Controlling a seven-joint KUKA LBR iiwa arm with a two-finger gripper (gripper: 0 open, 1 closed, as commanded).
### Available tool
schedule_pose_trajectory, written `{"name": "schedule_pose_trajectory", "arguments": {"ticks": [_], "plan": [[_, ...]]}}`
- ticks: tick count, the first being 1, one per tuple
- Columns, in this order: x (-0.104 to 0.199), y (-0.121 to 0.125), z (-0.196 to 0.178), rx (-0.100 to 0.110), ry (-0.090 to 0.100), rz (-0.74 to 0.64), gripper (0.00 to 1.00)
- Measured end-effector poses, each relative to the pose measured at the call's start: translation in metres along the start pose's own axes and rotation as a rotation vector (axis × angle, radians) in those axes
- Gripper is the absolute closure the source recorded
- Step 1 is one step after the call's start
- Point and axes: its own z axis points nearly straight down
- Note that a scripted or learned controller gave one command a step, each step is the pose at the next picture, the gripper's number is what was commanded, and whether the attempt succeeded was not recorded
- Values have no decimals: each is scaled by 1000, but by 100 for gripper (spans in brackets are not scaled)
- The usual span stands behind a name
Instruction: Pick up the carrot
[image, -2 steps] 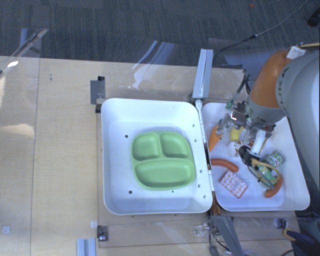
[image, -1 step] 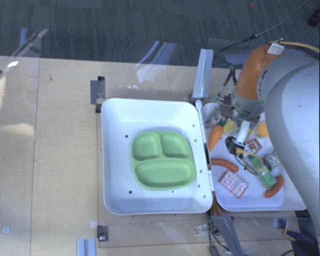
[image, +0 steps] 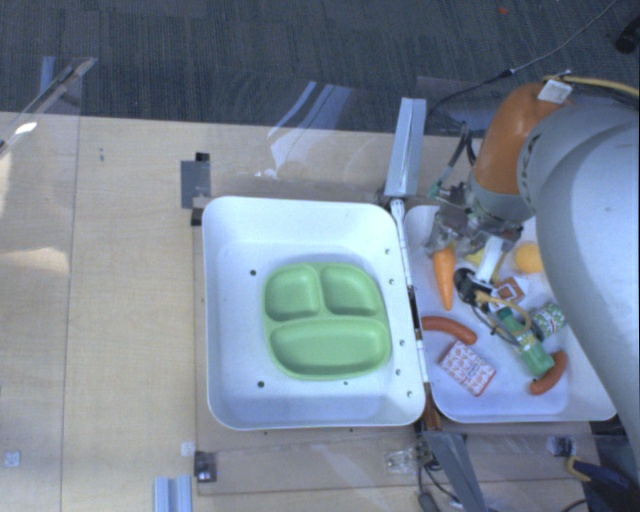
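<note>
Arm overhead; carrot just below tool, grip state unclear.

Your single fixed camera sits above the counter, looking down at a slant from moderate height. Both white bins fall within frame; the arm enters from right.

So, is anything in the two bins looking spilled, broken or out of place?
Nothing looks spilled or damaged. The green divided plate sits flat in the left bin. The right bin holds a loose jumble: the carrot by its left wall, two sausages and a red-and-white packet, lying at mixed angles.
</note>
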Motion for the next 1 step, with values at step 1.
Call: {"name": "schedule_pose_trajectory", "arguments": {"ticks": [1], "plan": [[57, -71, -86, 13, 2, -3, 100]]}}
